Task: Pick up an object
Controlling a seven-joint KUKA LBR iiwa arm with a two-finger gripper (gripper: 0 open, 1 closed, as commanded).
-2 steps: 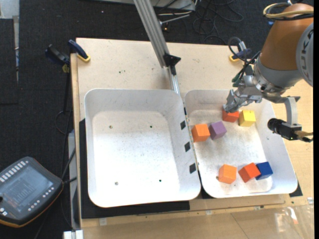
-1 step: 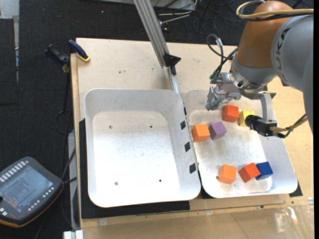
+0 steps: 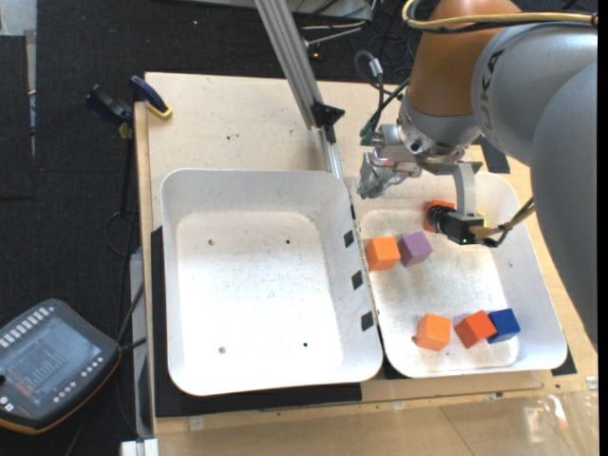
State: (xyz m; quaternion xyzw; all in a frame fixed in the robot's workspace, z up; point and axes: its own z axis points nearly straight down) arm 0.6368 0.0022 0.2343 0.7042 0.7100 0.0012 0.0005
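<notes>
Camera view. Right bin (image 3: 532, 293): orange cube (image 3: 382, 252) touching purple cube (image 3: 415, 248); second orange cube (image 3: 433, 332), red cube (image 3: 474, 329) and blue cube (image 3: 503, 324) near the front rim. Gripper (image 3: 372, 183): above the bin's back left corner, aperture cannot be told, nothing seen in it. Status: no cube lifted; descent, grasp and lift all remain.

— Bins (image 3: 256, 283)?
— Matt white plastic, speckled with dark flecks.
— Bench top (image 3: 237, 122)?
— Pale board, rough and unvarnished (it looked like fibreboard).
— Arm (image 3: 532, 74)?
— Smooth grey shell, satin; glossy orange band (image 3: 456, 36). The slanted rail (image 3: 290, 46) was brushed metal.
</notes>
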